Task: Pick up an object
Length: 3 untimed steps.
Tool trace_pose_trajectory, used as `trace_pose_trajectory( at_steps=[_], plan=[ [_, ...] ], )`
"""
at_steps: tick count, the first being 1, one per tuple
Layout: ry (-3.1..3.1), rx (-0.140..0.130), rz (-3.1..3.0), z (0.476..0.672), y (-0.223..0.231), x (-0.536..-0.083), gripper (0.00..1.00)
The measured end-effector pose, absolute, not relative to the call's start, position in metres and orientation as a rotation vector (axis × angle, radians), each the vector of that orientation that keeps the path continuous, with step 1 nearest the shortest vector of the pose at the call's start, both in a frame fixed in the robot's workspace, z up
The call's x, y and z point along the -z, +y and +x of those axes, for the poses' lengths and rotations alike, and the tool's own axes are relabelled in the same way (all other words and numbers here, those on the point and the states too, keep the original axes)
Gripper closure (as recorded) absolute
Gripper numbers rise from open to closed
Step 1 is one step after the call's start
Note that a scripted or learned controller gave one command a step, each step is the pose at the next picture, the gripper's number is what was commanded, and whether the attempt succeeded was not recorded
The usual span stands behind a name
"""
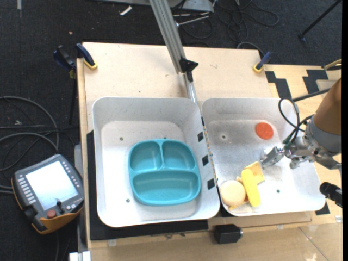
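Note:
In the right bin (304, 197) lie a small orange-red disc (264, 130), a yellow block-like piece (251, 185) and a cream round object (232, 192) that touches the yellow piece's left side. My gripper (269, 157) reaches in from the right and hovers low over the bin floor. It is just above and right of the yellow piece's upper end and below the disc. Nothing shows in its grasp.
The left bin (109, 145) holds a teal divided plate (163, 171). A metal pole (171, 34) slants down to the wall between the bins. Cables run around the arm's wrist (321, 140). A teach pendant (46, 192) lies off the bench at the left.

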<state>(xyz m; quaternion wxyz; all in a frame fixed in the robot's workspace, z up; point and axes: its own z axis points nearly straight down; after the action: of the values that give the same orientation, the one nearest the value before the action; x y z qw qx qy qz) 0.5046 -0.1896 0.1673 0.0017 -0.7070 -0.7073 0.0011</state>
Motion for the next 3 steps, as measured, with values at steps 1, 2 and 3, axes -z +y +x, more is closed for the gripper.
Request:
trace_pose_trajectory(
  at_steps=[1, 2, 3],
  plan=[
    [-2.218, -0.004, -2.218, 0.499, -0.188, -0.123, 0.00],
    [-2.223, 0.000, -2.221, 0.501, -0.189, -0.136, 1.00],
    [-2.226, 0.003, -2.223, 0.498, -0.193, -0.180, 1.00]
  ],
)
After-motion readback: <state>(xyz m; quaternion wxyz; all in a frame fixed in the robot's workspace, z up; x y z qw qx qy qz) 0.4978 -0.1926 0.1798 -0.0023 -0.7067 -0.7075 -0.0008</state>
